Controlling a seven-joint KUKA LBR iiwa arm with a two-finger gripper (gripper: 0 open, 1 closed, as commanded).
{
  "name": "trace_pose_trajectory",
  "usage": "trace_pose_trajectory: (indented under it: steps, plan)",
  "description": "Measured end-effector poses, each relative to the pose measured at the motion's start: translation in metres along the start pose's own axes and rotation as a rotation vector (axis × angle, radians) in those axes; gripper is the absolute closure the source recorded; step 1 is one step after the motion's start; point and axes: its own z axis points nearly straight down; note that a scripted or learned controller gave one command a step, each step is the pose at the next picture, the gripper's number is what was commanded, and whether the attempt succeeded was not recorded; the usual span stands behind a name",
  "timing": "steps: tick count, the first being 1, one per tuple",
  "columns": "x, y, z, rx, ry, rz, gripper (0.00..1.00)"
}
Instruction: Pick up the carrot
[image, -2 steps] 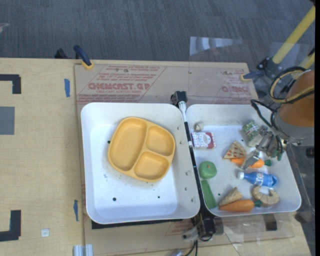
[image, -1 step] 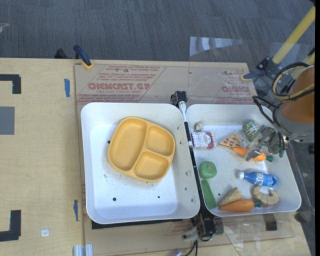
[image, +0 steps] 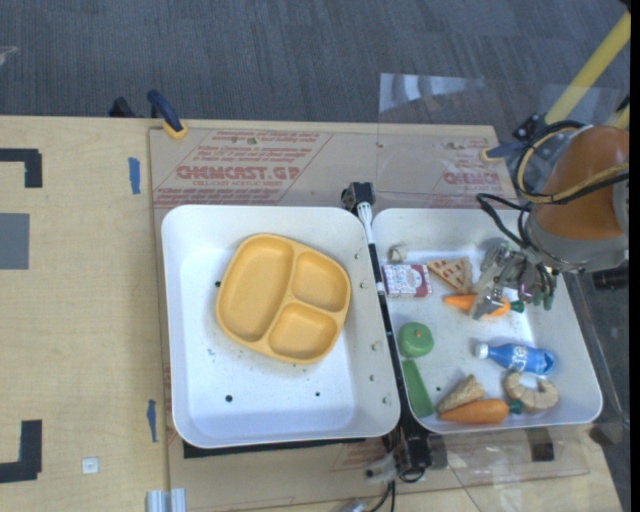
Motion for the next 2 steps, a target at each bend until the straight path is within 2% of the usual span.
trace_pose_trajectory:
  steps: [1,2]
  plan:
    - [0.001,0.0,0.002,-0.001,0.004,0.0,0.0]
    - [0.027,0.064,0.001,-0.005,0.008,-0.029,0.0]
